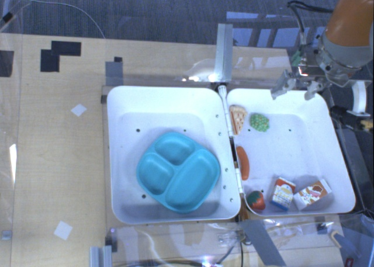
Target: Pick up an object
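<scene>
Object-picking sat at the approach stage, going by the layout: nothing lifted, nothing pinched. Called next for a choice of target, a move inward over the right-hand bin, a drop with the fingers straddling the pick, then a squeeze and a lift.

Left to right, then. Began with the left bin point(120, 143): held a single blue divided plate point(178, 171), three compartments, lying flat toward the near right corner, nothing seen in any compartment.

Over the shared wall and into the right bin point(292, 149), where every small candidate lay. Found, tight against the left wall at the far end, a tan wedge point(237, 118) like a pizza slice. Found a green knobbly lump point(259, 122) just beside it. Spotted an orange-red sausage point(243, 162) farther down the same wall, lying lengthwise along it. Picked out a red fruit point(255, 200) with a green patch in the near left corner. Then two small cartons, the left carton point(283, 193) and the right carton point(311, 194), close together along the near wall, possibly touching.

Ended at the gripper point(296, 90), hung above the far rim of the right bin, jaws spread with nothing between them. Looked nearest the green lump and the wedge, well apart from the cartons. Favoured the green lump as the likely easy take, standing free of the wall.
</scene>
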{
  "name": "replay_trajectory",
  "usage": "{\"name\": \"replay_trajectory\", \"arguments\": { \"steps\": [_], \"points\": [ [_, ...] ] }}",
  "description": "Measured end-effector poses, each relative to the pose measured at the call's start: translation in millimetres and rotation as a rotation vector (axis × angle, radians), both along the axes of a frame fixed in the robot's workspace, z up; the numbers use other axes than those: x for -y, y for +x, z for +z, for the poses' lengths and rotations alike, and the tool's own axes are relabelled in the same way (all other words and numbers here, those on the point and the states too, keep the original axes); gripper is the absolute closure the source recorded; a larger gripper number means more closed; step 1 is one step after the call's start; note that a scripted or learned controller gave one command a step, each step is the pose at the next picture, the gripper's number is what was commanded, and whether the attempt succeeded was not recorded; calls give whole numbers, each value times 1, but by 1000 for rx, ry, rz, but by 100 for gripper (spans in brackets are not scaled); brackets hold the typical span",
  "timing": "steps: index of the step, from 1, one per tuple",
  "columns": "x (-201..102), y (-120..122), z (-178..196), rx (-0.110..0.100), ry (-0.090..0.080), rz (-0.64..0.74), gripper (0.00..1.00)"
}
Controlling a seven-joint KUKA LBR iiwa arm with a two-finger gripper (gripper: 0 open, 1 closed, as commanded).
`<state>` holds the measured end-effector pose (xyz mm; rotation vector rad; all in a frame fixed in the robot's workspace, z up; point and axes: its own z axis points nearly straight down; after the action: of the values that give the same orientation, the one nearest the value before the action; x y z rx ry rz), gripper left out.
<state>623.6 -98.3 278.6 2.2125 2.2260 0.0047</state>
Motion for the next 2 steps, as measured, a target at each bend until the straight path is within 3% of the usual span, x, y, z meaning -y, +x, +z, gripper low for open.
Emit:
{"name": "replay_trajectory", "arguments": {
  "steps": [1, 2],
  "points": [
    [45, 0, -114, -1, 0, 1, 0],
    [8, 35, -191, 3, -2, 193, 0]
  ]
}}
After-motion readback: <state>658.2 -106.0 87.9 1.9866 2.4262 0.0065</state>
